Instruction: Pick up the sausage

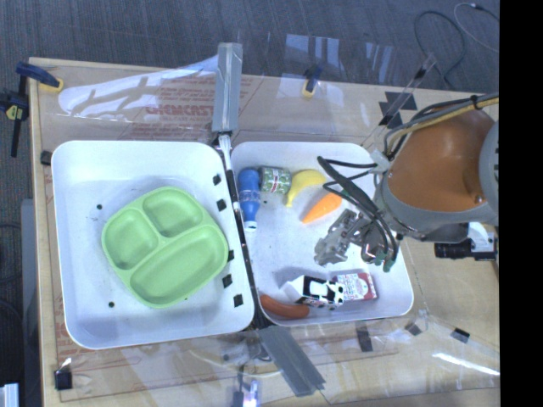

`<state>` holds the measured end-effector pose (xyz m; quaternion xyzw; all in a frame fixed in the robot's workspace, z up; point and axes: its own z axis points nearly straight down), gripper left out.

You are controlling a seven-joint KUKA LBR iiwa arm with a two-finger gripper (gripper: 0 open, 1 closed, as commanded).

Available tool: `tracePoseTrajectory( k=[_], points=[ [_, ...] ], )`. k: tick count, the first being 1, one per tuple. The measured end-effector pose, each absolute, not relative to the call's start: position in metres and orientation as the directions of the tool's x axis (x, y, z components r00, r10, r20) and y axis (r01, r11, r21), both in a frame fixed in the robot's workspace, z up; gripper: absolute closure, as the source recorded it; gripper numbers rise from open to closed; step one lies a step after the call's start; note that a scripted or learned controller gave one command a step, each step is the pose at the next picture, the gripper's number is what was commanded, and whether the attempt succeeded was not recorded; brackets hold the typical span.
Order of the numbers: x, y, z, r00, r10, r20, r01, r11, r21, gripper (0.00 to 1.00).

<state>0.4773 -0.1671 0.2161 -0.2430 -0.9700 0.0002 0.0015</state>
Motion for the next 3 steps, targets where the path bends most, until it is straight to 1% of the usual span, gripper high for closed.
tracePoseTrajectory(
  k=[1, 2, 3],
  points=[
    [0.521, -0.149, 0.239, -0.977, 0.214, 0.003, 0.214, 0.977, 0.000, 1.00],
    [0.476, -0.115, 0.089, -0.985, -0.171, 0.005, -0.171, 0.985, 0.000, 1.00],
    [0.563, -0.178, 0.188, -0.942, -0.336, 0.001, -0.336, 0.942, 0.002, 1.00]
  ],
)
